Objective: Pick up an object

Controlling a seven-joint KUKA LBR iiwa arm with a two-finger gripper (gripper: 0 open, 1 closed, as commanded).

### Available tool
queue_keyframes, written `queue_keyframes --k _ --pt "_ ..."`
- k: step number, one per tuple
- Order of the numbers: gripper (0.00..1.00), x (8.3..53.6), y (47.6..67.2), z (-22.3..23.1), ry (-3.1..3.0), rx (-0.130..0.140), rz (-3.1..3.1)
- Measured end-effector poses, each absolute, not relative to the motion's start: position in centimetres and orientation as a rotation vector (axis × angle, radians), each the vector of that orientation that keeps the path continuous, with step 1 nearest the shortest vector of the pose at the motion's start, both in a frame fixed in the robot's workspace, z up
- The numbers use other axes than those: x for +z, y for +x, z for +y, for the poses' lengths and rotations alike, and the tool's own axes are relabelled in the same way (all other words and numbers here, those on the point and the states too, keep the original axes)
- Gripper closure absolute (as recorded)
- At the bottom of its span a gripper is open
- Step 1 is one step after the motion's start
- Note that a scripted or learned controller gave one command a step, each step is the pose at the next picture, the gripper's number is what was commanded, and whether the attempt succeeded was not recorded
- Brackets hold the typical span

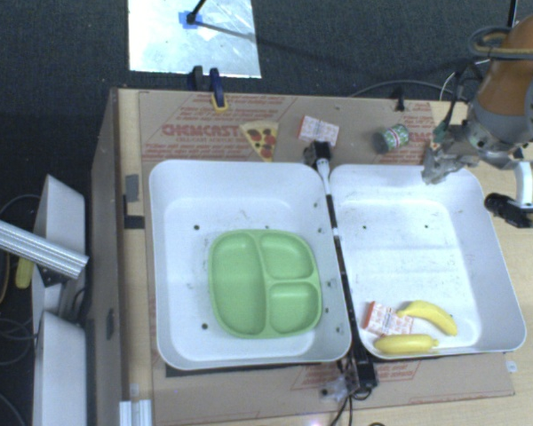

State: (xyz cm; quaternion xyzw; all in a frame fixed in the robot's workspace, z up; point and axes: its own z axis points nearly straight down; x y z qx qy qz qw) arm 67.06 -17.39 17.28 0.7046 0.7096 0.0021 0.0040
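The gripper (pixel 433 172) hangs over the far right corner of the right bin (pixel 426 238), its fingers pointing down with nothing seen between them. Two yellow bananas lie at the bin's near edge: one curved banana (pixel 429 316) and one straighter banana (pixel 406 343) below it. A small red-and-white packet (pixel 381 316) lies just left of them. All three lie far from the gripper, across the bin. In the left bin (pixel 186 202) rests a green divided plate (pixel 266 282).
Behind the bins on the cardboard lie a pizza-slice toy (pixel 261 138), a small card (pixel 318 130) and a small green can (pixel 393 137). A black clip (pixel 321 156) joins the bins at the back. A blue clamp (pixel 216 85) grips the board's far edge.
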Motion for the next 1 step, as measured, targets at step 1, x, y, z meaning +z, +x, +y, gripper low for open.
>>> queue_keyframes --k 1 --pt "0.0 17.26 67.05 -17.39 2.208 0.006 2.224"
